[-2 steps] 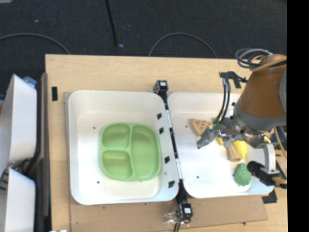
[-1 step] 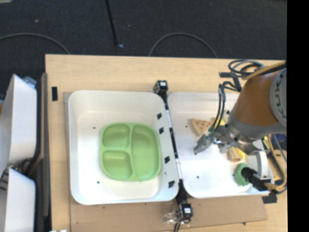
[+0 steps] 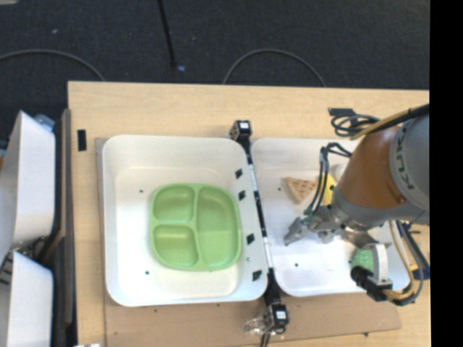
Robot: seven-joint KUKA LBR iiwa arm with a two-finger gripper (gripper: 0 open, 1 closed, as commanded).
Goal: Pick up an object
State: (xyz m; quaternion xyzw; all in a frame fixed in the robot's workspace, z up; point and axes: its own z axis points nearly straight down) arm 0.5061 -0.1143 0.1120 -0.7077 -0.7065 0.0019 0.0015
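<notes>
Plainly flat on the white floor of the right-hand bin (image 3: pixel 304 273), in its far half: a tan wedge (image 3: pixel 300 188), roughly triangular, untouched and lying free. Just beside it on the view's right, a small yellow item (image 3: pixel 330 191), partly hidden behind the arm (image 3: pixel 365 172) and too covered to identify. Nearer the camera than the wedge, and slightly toward the bins' shared edge, the gripper (image 3: pixel 296 233), low over bare bin floor, close to the wedge but apart from it. Nothing seen in its grasp. Whether open or closed: cannot tell from this angle.

Behind the gripper, the orange band and grey body of the arm, slanting in from the view's right and covering much of that bin's right side. Near the bin's front right corner, a green and white item (image 3: pixel 365 258), with black cabling below it; unclear whether loose in the bin or part of the arm's fittings.

Across the shared edge, with its row of black clips (image 3: pixel 249 194), the left-hand bin (image 3: pixel 130 194), holding a green plate (image 3: pixel 195 226) with three compartments, set flat near the middle. Under both bins, a pale wooden bench (image 3: pixel 181 107), with a tangle of black cables (image 3: pixel 351 121) on its far right part.
</notes>
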